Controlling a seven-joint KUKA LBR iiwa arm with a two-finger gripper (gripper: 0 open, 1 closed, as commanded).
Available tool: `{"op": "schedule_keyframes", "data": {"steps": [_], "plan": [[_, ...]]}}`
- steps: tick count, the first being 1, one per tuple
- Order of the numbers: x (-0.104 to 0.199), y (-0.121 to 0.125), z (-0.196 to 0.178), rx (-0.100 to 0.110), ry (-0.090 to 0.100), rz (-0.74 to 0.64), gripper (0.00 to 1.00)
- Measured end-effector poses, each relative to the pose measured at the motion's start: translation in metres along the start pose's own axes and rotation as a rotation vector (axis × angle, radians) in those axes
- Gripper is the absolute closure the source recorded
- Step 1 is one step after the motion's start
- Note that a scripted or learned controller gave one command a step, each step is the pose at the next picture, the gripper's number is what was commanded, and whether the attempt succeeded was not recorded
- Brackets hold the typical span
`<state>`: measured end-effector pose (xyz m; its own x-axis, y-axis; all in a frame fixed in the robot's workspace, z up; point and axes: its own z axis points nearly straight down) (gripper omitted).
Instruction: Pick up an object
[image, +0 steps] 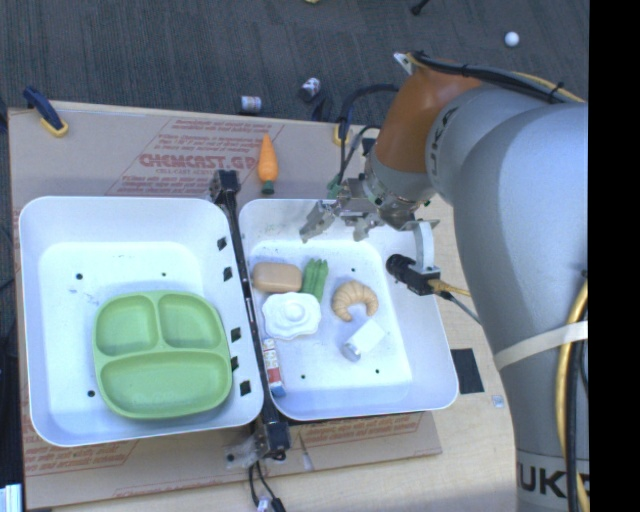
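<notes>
Your gripper (338, 222) is hovering over the right bin (425, 375) at its 12 o'clock edge, fingers spread wide with nothing between them. The stuff to grab sits lower in that bin: a tan bread piece (277, 277) with a green bean pod (315, 277) just beside it at 3 o'clock, a croissant (354, 298) further right, a white fried egg (291, 315) below. The left bin (40, 330) has a green divided plate (162, 353). An orange carrot (267, 160) lies outside on the cardboard.
</notes>
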<state>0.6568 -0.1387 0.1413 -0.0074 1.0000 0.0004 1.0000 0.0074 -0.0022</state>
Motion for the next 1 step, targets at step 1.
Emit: {"op": "schedule_keyframes", "data": {"steps": [1], "plan": [[0.0351,-0.0004,0.0503,0.003,-0.001,0.0,0.0]]}}
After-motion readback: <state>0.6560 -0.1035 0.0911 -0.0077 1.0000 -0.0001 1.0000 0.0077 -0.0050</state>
